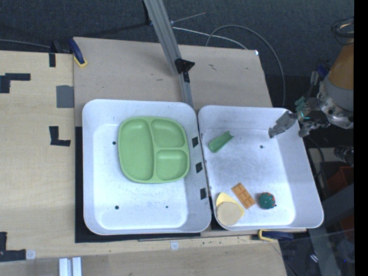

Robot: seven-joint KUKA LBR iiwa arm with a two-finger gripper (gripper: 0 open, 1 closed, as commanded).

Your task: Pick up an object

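The right bin (299, 171) holds a green wedge-shaped block (219, 141) near its far left. At its near edge lie an orange waffle-like piece (243, 195), a pale yellow round piece (229, 211) and a small dark green ball (265, 200). My gripper (291, 129) hangs over the bin's far right rim, well away from all of them. It is open, and nothing is between its fingers (280, 125).
A green divided plate (154, 149) lies in the left bin (95, 171). A slanted metal pole (167, 30) stands behind the bins. Cables run over the bench at the back right.
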